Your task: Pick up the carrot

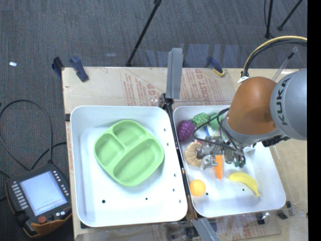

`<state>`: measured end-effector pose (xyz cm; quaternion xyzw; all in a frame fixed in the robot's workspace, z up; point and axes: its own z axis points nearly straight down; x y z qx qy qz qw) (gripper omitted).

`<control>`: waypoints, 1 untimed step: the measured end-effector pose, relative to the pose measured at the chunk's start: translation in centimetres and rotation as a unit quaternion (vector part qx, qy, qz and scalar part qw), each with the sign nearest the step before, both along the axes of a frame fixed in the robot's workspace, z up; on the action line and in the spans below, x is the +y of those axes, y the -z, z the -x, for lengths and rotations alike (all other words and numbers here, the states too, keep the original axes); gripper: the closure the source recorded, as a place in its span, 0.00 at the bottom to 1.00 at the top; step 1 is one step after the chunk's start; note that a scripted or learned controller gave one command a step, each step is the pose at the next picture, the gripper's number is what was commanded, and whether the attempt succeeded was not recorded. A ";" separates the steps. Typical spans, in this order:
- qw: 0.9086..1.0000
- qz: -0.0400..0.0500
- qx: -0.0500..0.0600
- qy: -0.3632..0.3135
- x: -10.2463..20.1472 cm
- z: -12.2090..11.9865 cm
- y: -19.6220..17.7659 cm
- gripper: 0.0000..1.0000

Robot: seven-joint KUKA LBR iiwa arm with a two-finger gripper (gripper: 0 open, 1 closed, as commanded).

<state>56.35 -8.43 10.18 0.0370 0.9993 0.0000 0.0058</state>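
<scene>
Camera view, your gripper [219, 158] sits right on the carrot [219, 168]; can't tell you if it's gripping.

1. The arm [281, 109] reaches in from the right, its orange band [253, 107] just above the wrist.
2. The gripper [219, 160] points down, fingers closed on the carrot [219, 166].
</scene>
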 end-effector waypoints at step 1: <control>0.992 -0.001 0.005 0.125 1.6 -0.2 -8.6 1.00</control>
